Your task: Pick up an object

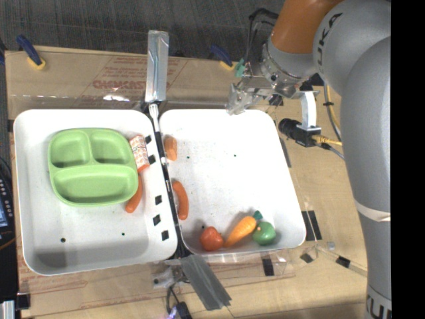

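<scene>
My gripper (240,100) hangs over the far rim of the right bin (226,171), high above its floor, and I see nothing in it. Along that bin's near wall lie a red tomato (211,238), an orange carrot (242,228) and a green pepper (265,232), close together. By its left wall lie an orange sausage (180,200) and a smaller orange piece (170,147). The left bin (80,241) holds a green divided plate (89,166), a white-and-red packet (139,153) and another orange sausage (135,198) at the plate's right edge.
A grey metal strip (157,65) stands at the far end of the divider between the bins. Black cables and a connector (299,133) hang just right of the right bin. Blue clamps (31,52) pin the cardboard at the back.
</scene>
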You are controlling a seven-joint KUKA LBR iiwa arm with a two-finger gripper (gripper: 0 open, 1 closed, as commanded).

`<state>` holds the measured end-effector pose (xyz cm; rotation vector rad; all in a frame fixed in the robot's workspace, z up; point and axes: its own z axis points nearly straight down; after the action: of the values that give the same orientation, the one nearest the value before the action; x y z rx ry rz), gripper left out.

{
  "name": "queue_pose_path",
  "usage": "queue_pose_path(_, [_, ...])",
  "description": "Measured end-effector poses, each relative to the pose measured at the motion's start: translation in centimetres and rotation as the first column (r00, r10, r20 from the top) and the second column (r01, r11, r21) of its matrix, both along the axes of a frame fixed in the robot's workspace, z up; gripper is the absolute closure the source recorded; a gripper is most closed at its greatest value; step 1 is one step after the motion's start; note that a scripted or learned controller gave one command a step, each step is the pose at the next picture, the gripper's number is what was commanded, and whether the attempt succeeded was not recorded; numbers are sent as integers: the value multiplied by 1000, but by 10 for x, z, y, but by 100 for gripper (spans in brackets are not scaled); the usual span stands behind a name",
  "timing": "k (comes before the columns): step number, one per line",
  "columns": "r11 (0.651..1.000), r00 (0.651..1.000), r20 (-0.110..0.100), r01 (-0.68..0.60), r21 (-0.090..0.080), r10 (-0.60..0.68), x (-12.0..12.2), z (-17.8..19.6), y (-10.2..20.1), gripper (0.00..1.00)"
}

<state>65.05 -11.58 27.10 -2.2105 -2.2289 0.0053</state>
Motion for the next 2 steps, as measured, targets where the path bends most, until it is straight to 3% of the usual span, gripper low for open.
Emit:
queue_pose_path(1, [1000,1000,-3,27,1,-27,-97,-71,40,0])
queue_pose_path(2, [999,999,-1,-48,1,48,-150,-80,32,0])
